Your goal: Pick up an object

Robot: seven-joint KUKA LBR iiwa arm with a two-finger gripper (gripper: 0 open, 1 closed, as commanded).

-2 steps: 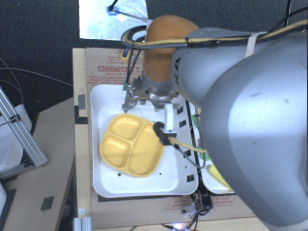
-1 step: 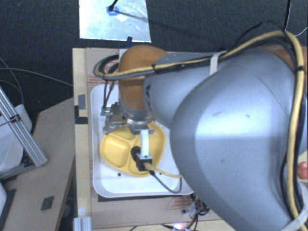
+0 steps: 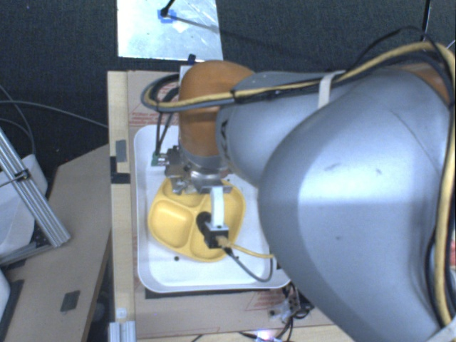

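Gripper (image 3: 201, 191) is seen in the camera view lowered into the near white bin (image 3: 153, 273), directly over a yellow object (image 3: 174, 223) with rounded lobes, which lies on the bin floor toward its middle. How far the tool is open, and whether anything is held, cannot be told, since the wrist and the orange band (image 3: 203, 112) cover it from above. The yellow object is judged to be the target, the wrist being set upright above it as for a straight descent; contact is likely but is not shown. A black fitting (image 3: 212, 232) and a cable (image 3: 249, 262) trail from the wrist across the object's right side. The bin is set on a bench (image 3: 120, 191) of pale board, with printed cardboard beneath it. Beyond the bench a dark carpeted floor is seen, with a shiny sheet (image 3: 167, 20) laid on it, and aluminium framing (image 3: 32, 205) stands at the left
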